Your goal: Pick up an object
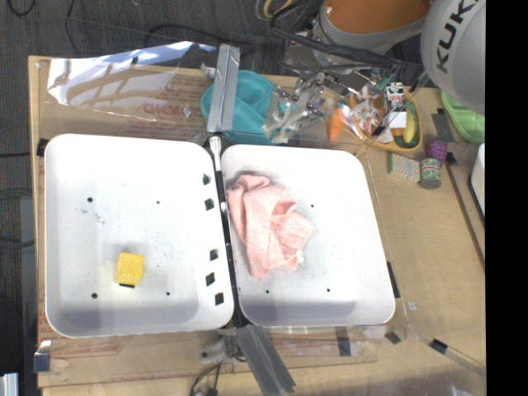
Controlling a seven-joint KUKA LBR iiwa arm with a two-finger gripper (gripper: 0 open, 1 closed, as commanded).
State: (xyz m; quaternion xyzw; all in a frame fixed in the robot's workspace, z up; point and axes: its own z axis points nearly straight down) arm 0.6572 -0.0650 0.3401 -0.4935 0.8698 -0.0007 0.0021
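A crumpled pink cloth [266, 223] lies in the right bin [355, 271], toward its left side. A small yellow block [129, 268] sits in the left bin [99, 188], near the front. My gripper [293, 115] hangs beyond the far rim of the right bin, above the bench and next to a teal container [243, 101]. It is well apart from both the cloth and the block. The arm's orange band [371, 2] and grey body are at the top right.
Small clutter sits on the bench behind the right bin: an orange item [338, 126], a yellow-rimmed dish [404, 130], a purple ball [436, 149], a green object [464, 120]. A metal divider [221, 89] runs back from between the bins.
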